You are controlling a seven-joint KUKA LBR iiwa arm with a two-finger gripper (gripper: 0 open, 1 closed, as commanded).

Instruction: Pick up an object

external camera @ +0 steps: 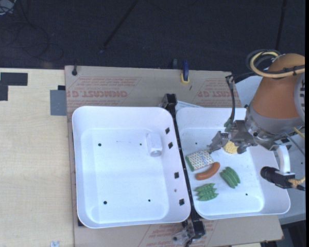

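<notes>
The end effector (227, 142) hangs over the right bin (270, 206), just above a yellow piece (229, 147). Whether it is released or clenched, I cannot tell. A sausage (207, 171) lies nearby.

Yellow object (229, 147) partly hidden behind the arm's jaws (227, 140).

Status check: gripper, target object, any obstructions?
Gripper low over right white bin, beside yellow piece. Nothing seen held. Patterned square pad, orange sausage close below.

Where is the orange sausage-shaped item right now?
The orange sausage lies in the right bin, near its left side, just below the checkered block and above the left green pea pod.
</notes>
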